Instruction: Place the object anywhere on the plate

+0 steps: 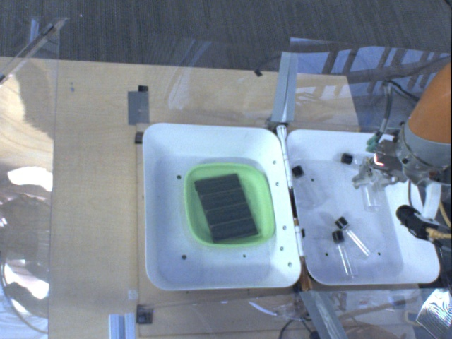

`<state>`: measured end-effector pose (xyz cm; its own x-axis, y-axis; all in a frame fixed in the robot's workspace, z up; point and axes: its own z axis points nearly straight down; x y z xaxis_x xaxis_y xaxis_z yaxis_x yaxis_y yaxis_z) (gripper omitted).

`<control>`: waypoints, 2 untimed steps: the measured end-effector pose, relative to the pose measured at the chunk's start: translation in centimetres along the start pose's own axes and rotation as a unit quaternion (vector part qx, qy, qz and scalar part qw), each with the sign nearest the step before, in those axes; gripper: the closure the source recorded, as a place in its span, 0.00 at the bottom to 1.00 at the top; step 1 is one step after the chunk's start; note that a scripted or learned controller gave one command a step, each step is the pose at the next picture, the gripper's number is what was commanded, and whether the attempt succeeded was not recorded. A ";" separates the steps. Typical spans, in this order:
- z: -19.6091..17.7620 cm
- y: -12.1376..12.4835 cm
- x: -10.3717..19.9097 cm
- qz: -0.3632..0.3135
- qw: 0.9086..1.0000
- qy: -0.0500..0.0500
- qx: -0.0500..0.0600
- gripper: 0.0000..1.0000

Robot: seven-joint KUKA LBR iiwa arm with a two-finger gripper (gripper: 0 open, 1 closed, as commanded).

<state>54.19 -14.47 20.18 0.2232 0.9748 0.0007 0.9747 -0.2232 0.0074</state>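
Over the right bin [413, 274], gripper [372, 177] hovers beside clear black-capped vials [351, 240], grip state unreadable; picking step pending, next a descent onto one, then carry to green plate [194, 224].

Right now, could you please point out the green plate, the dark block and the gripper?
Green plate [192, 207]: camera view, its left rim.
Dark block [225, 207]: camera view, middle of its ridged top.
Gripper [372, 177]: camera view, between its fingertips.

The arm [432, 122] is rounded, orange above and grey below. Black cables [390, 108] run beside it. A black hose end [409, 219] juts out. The gripper [374, 169] is small, silvery metal with green and red spots.
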 end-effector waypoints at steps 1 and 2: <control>1.7 -6.1 7.2 -0.013 1.000 0.000 0.003 1.00; 1.7 -3.0 17.7 0.085 0.996 0.000 0.002 1.00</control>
<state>55.19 3.42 18.46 0.3853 0.9228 0.0024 0.9228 -0.3853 0.0034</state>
